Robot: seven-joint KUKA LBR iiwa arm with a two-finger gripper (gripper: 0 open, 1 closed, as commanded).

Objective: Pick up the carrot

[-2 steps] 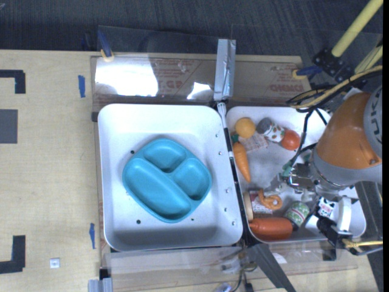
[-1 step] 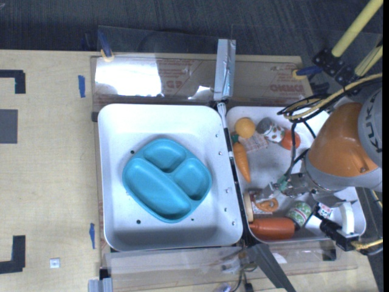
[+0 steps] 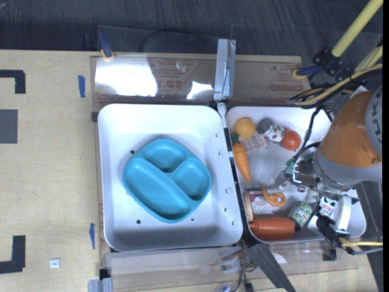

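The orange carrot (image 3: 242, 159) lies lengthwise against the left wall of the right bin (image 3: 358, 224), its thick end toward the back. My gripper (image 3: 296, 176) hangs over the middle of that bin, under the orange-banded wrist, about a hand's width to the carrot's right and apart from it. Nothing shows between the gripper and the carrot but bare bin floor.
The right bin also holds a yellow ball (image 3: 245, 127), a red tomato (image 3: 291, 140), a pretzel (image 3: 275, 198), a small box (image 3: 261, 203), a red sausage (image 3: 271, 227) and a green can (image 3: 299, 215). A blue divided plate (image 3: 166, 178) sits in the left bin (image 3: 115, 126).
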